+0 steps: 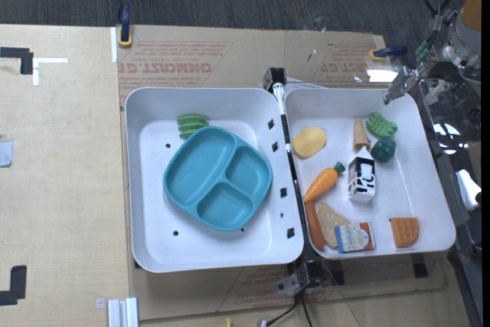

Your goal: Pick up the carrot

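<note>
The carrot (321, 182), orange with a small green top, lies slantwise in the left half of the right bin (429, 188), its green end pointing up-right towards a milk carton (362, 178). My gripper (401, 86) hangs over the far right corner of that bin, well up and to the right of the carrot, with nothing seen in it. The arm's orange band (471, 11) is at the frame's right edge.
Around the carrot lie a yellow potato (309, 142), a cone (360, 134), green leafy food (380, 124), a dark green piece (383, 150), a bread slice (333, 220), a sausage (312, 222), a small box (354, 237) and an orange cracker (404, 231). The left bin (145, 226) holds a blue divided plate (219, 178) and a pea pod (193, 122).
</note>
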You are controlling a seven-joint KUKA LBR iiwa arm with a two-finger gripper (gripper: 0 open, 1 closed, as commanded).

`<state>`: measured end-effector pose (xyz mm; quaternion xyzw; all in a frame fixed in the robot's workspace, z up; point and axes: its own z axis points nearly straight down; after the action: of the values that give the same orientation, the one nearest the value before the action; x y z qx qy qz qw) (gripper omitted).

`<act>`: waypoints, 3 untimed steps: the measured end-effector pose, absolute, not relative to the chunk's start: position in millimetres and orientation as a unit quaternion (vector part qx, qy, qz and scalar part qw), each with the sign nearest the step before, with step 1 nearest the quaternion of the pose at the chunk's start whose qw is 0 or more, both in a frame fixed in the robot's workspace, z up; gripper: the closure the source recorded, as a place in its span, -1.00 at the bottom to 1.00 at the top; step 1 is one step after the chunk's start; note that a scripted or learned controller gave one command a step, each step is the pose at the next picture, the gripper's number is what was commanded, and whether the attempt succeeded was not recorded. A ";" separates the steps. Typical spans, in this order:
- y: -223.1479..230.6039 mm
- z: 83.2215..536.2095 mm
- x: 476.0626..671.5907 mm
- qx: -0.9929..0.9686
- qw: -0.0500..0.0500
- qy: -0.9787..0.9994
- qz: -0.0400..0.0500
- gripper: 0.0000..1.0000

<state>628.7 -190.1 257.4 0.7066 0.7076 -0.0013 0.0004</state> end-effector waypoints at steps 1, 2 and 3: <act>-125.9 167.2 626.8 0.713 0.000 0.701 -0.001 -1.00; -114.1 90.9 591.6 0.790 -0.002 0.613 -0.002 -1.00; -107.3 91.6 549.0 0.792 -0.001 0.611 -0.001 -1.00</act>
<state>549.0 -107.3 91.6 0.7916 0.6111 -0.0013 -0.0011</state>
